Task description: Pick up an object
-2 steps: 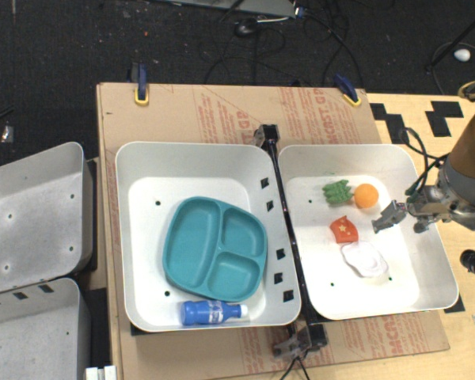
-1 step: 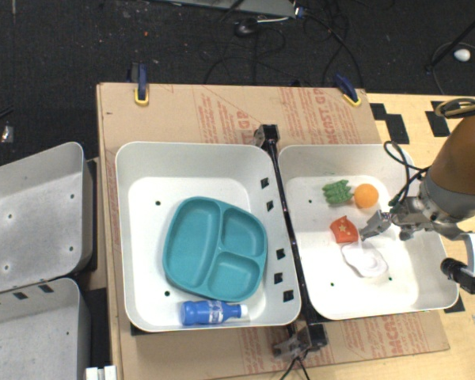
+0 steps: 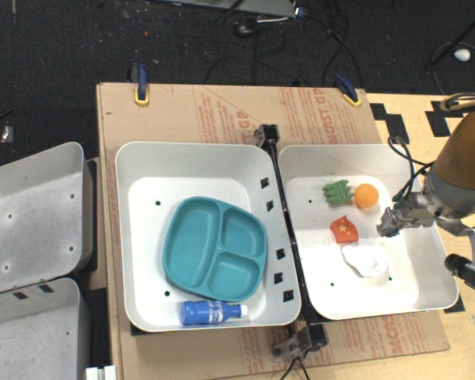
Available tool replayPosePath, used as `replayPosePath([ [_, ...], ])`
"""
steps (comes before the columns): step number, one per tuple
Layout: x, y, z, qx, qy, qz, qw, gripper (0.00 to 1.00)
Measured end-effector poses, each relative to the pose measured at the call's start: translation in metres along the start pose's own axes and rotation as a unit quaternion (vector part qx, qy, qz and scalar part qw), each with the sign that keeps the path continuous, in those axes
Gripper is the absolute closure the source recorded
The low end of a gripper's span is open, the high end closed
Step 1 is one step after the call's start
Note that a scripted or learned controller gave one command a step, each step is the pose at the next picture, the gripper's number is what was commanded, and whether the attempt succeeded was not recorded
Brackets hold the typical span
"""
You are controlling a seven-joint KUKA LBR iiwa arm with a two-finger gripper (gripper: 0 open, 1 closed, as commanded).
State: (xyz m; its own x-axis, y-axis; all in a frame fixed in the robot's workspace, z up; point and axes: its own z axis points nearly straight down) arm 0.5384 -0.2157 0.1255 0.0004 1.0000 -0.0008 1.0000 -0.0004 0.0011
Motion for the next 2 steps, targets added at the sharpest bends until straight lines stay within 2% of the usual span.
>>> replayPosePath([
  [2, 0.014, 0.009, -0.115, -0.003, -0.001, -0.002, 1.0, 1.0],
])
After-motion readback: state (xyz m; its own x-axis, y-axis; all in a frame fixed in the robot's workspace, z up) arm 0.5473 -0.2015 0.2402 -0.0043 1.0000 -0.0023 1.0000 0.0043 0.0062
